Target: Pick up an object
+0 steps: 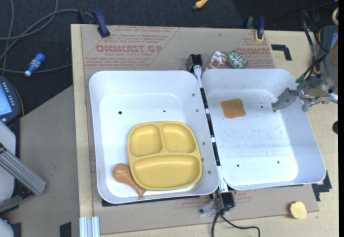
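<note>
Camera view: toast (233,108) flat in right bin (301,172), near its back wall, left of gripper (280,103) at bin's right rim. Nothing between the prongs; open or closed, cannot tell.

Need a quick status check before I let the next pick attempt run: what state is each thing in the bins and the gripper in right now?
yellow divided plate: flat, upright, in the left bin, compartments bare.
drumstick toy: lying in the left bin, partly tucked under the plate's edge.
brown flat piece: lying flat in the right bin, apart from the gripper.
gripper: over the right bin's far right side, holding nothing visible.
</note>
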`<move>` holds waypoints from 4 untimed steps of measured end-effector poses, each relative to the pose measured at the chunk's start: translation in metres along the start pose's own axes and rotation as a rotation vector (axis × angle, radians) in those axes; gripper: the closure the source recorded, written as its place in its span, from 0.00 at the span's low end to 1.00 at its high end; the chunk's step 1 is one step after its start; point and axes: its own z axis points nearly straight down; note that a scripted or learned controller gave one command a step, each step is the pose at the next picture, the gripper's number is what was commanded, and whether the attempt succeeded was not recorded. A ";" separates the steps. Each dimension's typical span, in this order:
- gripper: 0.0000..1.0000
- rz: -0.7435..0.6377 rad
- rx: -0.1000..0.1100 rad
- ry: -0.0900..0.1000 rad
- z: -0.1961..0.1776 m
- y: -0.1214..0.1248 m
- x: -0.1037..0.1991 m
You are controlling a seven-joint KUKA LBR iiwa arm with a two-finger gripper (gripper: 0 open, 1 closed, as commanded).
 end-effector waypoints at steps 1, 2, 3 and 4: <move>0.00 -0.008 0.002 0.004 0.047 0.045 0.070; 0.00 -0.003 0.006 0.003 0.129 0.068 0.087; 1.00 -0.001 -0.005 0.000 0.111 0.071 0.085; 0.00 -0.002 -0.003 0.000 0.112 0.070 0.085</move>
